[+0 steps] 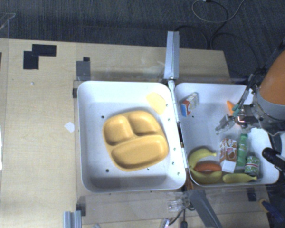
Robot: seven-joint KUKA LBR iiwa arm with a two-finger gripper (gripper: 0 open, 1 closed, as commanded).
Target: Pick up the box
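We see the arm reaching in over the right bin's right edge, its gripper hanging mid-bin, jaws' state unclear, the box near the far-left corner.

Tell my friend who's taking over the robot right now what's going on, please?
Gripper: over the right bin, near its far right side; I can't tell if it is open or shut, and nothing shows in it.
Box: small, in the right bin's far left corner, apart from the gripper.
Left bin: holds a yellow tray.
Done: nothing yet, the box is not picked up.
Left: move to the box, grab it, lift it.
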